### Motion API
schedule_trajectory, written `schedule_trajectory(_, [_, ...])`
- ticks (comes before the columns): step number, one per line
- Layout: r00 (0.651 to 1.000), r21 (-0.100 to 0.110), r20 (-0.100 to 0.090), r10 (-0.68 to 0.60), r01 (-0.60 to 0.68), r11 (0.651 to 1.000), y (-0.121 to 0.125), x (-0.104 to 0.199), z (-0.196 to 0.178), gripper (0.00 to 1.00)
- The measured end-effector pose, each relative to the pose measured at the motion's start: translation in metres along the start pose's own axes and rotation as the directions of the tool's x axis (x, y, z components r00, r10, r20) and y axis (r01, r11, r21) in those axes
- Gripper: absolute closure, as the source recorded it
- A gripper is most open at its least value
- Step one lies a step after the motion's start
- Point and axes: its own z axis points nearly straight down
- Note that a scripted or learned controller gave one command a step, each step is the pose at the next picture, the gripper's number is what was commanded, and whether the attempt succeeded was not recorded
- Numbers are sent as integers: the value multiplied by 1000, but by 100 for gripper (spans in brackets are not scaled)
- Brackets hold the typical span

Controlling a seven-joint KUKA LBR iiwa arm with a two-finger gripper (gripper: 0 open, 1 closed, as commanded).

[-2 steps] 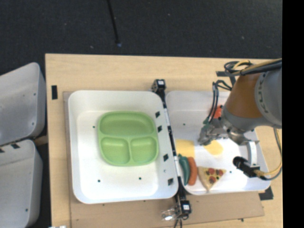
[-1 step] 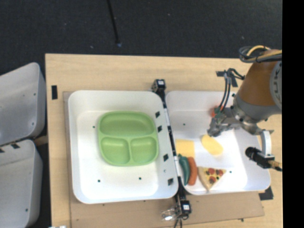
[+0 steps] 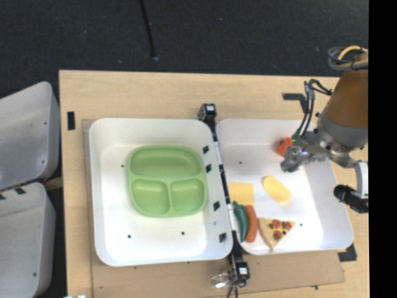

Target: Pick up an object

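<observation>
A pale wooden bench top (image 3: pixel 155 95) fills the middle of the scene, set on a dark, speckled floor (image 3: pixel 186 23) — almost black, like carpet. A thin dark rod or cable (image 3: pixel 146 20) lies slantwise across that floor. At the left edge stand two light grey panels (image 3: pixel 25 135) — one above the other.

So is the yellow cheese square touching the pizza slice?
Apart. The camera view shows white bin floor between the cheese square and the pizza slice, which lies lower and to the right in the right bin.
</observation>
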Motion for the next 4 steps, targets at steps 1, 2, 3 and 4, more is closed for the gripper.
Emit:
schedule_trajectory(1, [1000,2,-1,-5,5,1000,1,-1,-18,100])
schedule_trajectory(2, [1000,4,-3,-14,14,1000,0,42,-22,100])
schedule_trajectory(3, [1000,5,-1,-13,13,1000,-4,96,-12,100])
schedule_trajectory(4, [1000,3,-2,-15,15,1000,-8,148,-24,100])
